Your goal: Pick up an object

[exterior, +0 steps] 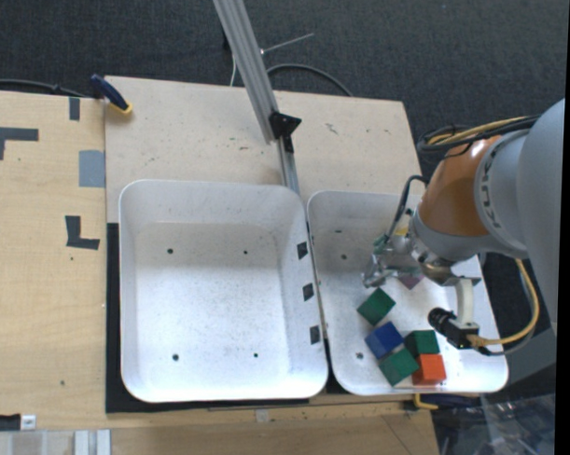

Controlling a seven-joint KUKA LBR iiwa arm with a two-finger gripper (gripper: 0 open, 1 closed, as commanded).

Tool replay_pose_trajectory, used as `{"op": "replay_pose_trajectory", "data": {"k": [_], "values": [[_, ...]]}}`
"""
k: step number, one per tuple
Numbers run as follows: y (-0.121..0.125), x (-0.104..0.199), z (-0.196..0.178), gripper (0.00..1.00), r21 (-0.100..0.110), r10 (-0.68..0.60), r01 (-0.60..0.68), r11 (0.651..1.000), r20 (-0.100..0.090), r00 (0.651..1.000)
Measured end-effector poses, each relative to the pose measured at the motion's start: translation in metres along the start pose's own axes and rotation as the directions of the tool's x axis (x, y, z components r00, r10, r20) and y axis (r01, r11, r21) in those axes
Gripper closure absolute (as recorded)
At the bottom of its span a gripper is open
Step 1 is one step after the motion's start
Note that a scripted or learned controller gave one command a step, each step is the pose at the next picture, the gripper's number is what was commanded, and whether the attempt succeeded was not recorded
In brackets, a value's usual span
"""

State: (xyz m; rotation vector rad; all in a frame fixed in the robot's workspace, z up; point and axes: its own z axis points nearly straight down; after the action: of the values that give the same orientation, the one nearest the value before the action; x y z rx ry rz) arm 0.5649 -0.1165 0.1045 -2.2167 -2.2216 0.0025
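Camera view, looking down at a slant: the arm [473, 196] reached in from the right over the right bin [346, 219]. The tool [388, 268] hung low inside that bin, near its middle. Whether it was released or clenched could not be told; nothing was seen held in it.

The blocks lay clustered in the near part of the right bin. A green block [376, 306], tilted on its corner, sat just beside the tool on its near side, closest of all the blocks; contact between them could not be confirmed. A blue block [384, 339] lay nearer still, just beyond the green one and touching or almost touching it. A second green block [400, 366] lay at the near edge of the cluster. A third green block [423, 343] sat to the right of the blue one, with an orange block [431, 369] close by on its near side.

The left bin [208, 294] stood alongside, its right wall against the right bin. Both rested on the pale surface [195, 125]. A metal rail [253, 62] ran from the far edge down to the gap between the bins.
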Motion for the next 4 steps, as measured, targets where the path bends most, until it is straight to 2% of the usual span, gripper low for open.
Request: {"op": "replay_pose_trajectory", "data": {"k": [1,3,4], "values": [[-0.006,0.002,-0.06,1.0,-0.008,0.001,-0.001,1.0,0.002,1.0],[-0.011,0.002,-0.151,1.0,-0.008,0.001,-0.001,1.0,0.002,1.0],[-0.011,0.058,-0.157,1.0,-0.004,-0.005,0.005,1.0,-0.001,1.0]]}}
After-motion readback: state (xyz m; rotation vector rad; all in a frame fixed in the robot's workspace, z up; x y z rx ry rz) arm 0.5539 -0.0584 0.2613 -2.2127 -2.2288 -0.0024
